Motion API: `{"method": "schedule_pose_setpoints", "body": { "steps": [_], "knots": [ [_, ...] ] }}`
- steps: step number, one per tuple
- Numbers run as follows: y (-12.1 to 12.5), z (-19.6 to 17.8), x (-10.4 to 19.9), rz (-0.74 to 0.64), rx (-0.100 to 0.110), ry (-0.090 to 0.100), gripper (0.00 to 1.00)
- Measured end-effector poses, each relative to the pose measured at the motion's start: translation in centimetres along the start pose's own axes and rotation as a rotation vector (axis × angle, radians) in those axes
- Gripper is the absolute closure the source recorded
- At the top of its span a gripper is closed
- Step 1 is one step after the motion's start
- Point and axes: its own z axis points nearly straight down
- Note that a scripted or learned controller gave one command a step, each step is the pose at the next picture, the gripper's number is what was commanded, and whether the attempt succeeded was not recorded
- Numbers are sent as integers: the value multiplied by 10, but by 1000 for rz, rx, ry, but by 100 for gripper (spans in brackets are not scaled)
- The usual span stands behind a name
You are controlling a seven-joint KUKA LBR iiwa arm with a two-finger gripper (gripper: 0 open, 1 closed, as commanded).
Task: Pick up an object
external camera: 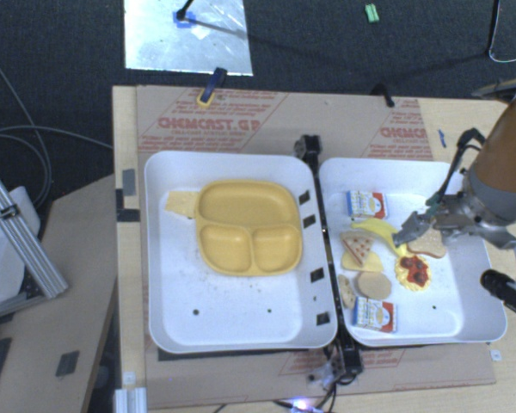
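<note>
Judging from how things lie, the pick is not yet made: every object is seen resting on a bin floor, and nothing is seen lifted. The counter (267,114) is covered by printed cardboard and carries two shallow white bins side by side. The left bin (168,317) holds a yellow divided tray (245,226), with a pale yellow flat piece (181,203) touching the tray's left edge. The right bin (477,317), just beside the tray's bin, holds the small objects. The arm (507,157) is brought in over the right bin from its right side, and the gripper (410,228) is placed low among the objects, at the right end of a yellow banana (374,228). Whether the gripper is released or clenched cannot be told, as the tip is dark and small against the clutter. A toast slice (428,248) lies just right of the banana, under the gripper body. A fried egg with red sauce (413,272) lies below that. A pizza wedge (358,249) lies touching the banana's underside, and a round tan disc (374,285) lies below the wedge. One small carton (365,203) is seen above the banana, another carton (375,316) well below it. What is left appears to be the closing, the lift and a confirmed hold.
</note>
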Motion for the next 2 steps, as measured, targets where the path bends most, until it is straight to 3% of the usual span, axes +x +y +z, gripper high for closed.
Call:
{"method": "schedule_pose_setpoints", "body": {
  "steps": [1,2],
  "knots": [
    [21,125,47,-5,-1,1,0],
    [25,105,41,3,-14,-5,100]
  ]
}}
